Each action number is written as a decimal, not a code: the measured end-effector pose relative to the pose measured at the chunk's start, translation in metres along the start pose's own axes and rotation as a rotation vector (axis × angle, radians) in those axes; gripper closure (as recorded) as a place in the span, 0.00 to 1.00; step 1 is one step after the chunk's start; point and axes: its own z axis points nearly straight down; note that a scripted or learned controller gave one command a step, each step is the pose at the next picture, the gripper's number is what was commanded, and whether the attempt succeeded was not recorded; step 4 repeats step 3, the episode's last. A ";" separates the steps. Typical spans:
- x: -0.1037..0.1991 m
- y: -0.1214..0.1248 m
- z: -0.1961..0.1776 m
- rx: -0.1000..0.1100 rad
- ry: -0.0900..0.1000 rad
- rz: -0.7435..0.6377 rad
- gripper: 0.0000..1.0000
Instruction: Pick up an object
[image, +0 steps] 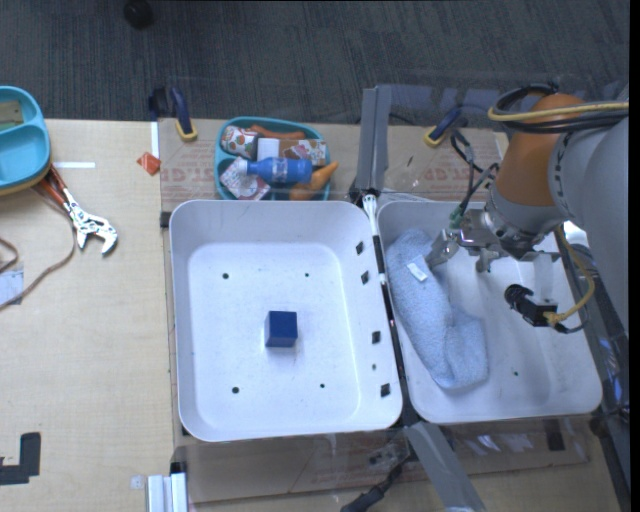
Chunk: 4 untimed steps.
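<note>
The arm is pale grey with an orange band above the wrist, looped with black and yellow cables, ending in a metal gripper.

blue block in left bin; crumpled blue cloth in right.

One fixed camera looks down at a slant on both white bins from above.

No lettering can be read anywhere on the table. The bottle and packets in the small blue tub at the far edge appear to carry printed labels, too blurred to make out.
</note>
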 end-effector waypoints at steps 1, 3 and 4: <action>-0.038 0.015 -0.030 -0.002 -0.001 -0.033 0.00; 0.029 0.012 -0.001 -0.001 0.000 0.065 0.00; 0.029 0.012 -0.001 -0.001 0.000 0.065 0.00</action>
